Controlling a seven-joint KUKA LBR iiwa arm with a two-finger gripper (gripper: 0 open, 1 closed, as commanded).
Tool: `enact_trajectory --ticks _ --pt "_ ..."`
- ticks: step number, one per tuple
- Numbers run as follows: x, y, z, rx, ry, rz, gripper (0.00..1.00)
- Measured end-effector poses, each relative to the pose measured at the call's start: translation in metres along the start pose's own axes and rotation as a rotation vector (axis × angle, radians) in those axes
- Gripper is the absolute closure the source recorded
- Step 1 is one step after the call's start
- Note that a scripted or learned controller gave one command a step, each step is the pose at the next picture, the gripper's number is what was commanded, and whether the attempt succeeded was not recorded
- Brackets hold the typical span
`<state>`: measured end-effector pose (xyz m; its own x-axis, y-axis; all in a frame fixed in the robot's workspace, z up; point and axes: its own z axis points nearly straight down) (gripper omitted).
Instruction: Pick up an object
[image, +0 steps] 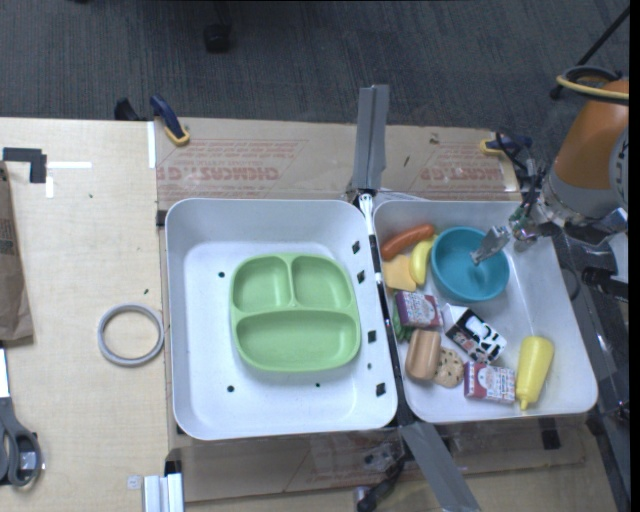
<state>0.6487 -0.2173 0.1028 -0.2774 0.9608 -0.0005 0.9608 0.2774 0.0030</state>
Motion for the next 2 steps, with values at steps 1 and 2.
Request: enact_trajectory --ticks 1,2 --pt "0.049 0.025 -0.035 0.002 -0.001 0.272 0.0" --pt "0.006 0.012 0.011 0.005 0.002 0.184 0.0"
